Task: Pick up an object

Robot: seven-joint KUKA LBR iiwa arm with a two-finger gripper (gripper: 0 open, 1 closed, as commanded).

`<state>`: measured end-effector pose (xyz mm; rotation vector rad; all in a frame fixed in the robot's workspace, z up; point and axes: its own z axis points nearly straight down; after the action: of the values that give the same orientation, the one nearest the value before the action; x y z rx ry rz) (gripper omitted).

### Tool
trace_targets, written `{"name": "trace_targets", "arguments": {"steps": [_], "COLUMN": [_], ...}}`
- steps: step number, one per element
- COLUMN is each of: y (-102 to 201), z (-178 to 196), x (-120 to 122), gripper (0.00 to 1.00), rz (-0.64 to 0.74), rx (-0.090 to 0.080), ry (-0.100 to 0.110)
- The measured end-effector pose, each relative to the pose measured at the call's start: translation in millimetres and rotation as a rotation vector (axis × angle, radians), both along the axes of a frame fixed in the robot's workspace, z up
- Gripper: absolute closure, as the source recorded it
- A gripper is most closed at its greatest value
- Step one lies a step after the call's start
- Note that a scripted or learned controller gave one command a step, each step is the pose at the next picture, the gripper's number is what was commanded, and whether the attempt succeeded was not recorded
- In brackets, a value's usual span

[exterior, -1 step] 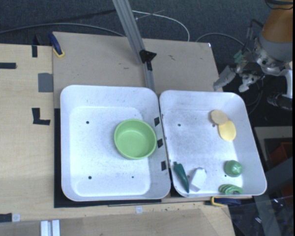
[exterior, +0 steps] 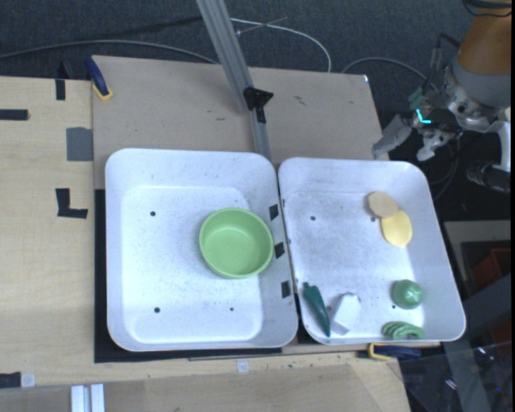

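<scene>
A green bowl [exterior: 236, 243] sat upright in the left bin; tan and yellow discs [exterior: 390, 217], green pieces [exterior: 405, 309] lay in the right.

A robotics lab: taped plywood bench [exterior: 34, 230], loose cables [exterior: 283, 37], white bins [exterior: 129, 178], grey carpet.

The arm [exterior: 483, 45] enters at the two o'clock corner: a rounded orange band above a pale grey wrist section, with dark cables looping over it toward twelve o'clock. Below the wrist sits a darker block carrying a small teal-lit spot on its nine o'clock side. From there the gripper [exterior: 409, 142] extends toward eight o'clock as two stubby fingers, one grey [exterior: 392, 136], one whiter [exterior: 429, 148], both matte and blunt-tipped
</scene>
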<state>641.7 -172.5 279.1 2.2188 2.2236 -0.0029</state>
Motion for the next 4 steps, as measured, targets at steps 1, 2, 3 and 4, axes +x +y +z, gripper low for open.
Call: {"name": "trace_targets", "arguments": {"steps": [1,2,3,4], "y": [-3,5,-4,-3], "z": [-63,-122,-173,-160], "x": [-6,-13,-12,-10], "gripper": [0.00,0.00,0.00,1.00], "rz": [-0.001,-0.001,-0.001,0.001], "rx": [0.001,0.002,0.001,0.001], "ry": [0.007,0.006,0.005,0.001]}}
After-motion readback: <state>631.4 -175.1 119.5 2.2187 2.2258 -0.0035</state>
